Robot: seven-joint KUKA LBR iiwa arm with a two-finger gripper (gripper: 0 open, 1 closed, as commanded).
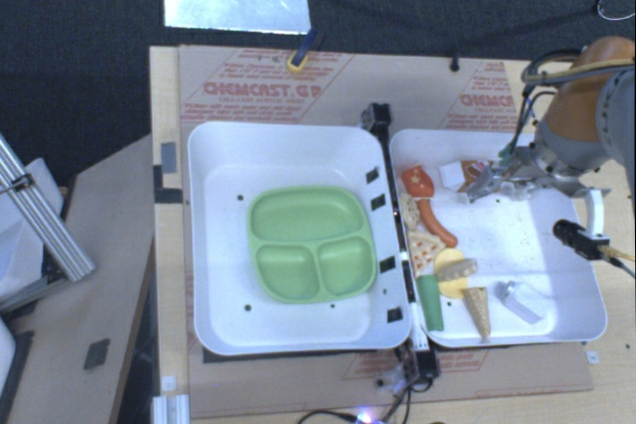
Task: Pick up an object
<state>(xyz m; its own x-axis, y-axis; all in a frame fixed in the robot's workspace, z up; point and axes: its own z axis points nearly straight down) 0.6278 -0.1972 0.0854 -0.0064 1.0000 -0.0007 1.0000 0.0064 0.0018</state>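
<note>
**Bin Layout and Tool Position**

Surface [248,79] carries two white bins. Left bin [214,213] holds a green tray [310,243]. Toy food [437,243] lines the right bin's [566,303] left edge. Tool [492,182] sits near its far edge; finger state cannot be determined.

I see the toy foods bunched along the right bin's [571,328] left wall. A red pepper [417,181] lies farthest back, with a white block [452,175] just beside it. Nearer me come an orange sausage [437,222], a pizza slice [425,248], a yellow piece [455,271], an upright-lying green stick [429,302] and a cone [478,310]. A grey piece [520,301] lies apart, toward the front right.
</note>
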